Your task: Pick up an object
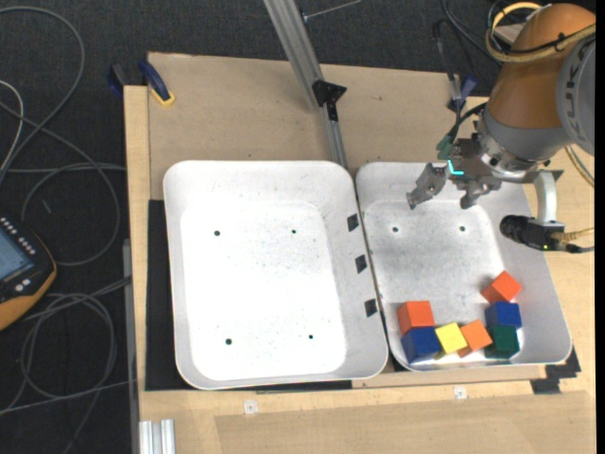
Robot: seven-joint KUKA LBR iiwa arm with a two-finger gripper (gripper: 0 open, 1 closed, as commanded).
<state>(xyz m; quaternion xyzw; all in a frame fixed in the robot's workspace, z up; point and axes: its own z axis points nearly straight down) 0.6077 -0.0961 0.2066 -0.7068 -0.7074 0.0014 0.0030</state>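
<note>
Three orange blocks (415, 314), two blue (422, 342), one yellow (451, 337), one green (504, 345), hand (444, 192) spread open, gripping nothing.

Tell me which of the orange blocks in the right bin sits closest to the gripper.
The orange block by the right wall, just above a blue block. It sits farther up the bin toward the gripper than the other two orange ones in the bottom cluster.

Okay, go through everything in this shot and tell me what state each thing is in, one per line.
gripper: fingers spread open, holding nothing, above the right bin's far end
right bin: holds blocks at its near end
blocks: clustered, lying loose
left bin: no blocks inside
</note>
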